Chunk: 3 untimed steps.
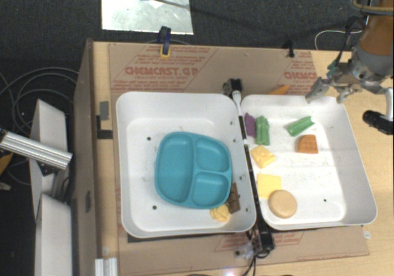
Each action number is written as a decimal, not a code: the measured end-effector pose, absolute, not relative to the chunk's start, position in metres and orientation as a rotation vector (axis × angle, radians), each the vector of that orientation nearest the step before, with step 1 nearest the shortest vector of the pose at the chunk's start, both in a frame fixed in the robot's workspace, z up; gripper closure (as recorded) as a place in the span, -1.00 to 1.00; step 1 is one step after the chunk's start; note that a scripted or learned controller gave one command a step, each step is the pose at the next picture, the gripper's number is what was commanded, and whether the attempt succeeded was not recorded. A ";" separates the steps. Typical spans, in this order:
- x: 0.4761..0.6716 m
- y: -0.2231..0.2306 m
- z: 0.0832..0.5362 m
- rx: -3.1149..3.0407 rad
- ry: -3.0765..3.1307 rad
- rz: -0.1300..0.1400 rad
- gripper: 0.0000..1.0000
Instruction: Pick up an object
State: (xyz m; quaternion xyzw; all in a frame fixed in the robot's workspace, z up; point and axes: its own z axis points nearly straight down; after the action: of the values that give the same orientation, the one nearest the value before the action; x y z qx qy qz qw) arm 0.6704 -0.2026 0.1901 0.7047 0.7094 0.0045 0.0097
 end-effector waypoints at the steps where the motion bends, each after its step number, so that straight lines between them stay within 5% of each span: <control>1: 0.639 -0.186 0.084 2.224 2.227 -0.004 -1.00; 2: 0.600 -0.196 0.084 2.223 2.222 -0.002 -1.00; 3: 0.619 -0.140 0.085 2.210 2.230 0.005 -1.00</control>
State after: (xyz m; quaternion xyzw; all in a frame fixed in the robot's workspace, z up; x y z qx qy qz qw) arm 0.6187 -0.1401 0.0848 0.7039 0.7103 0.0017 0.0007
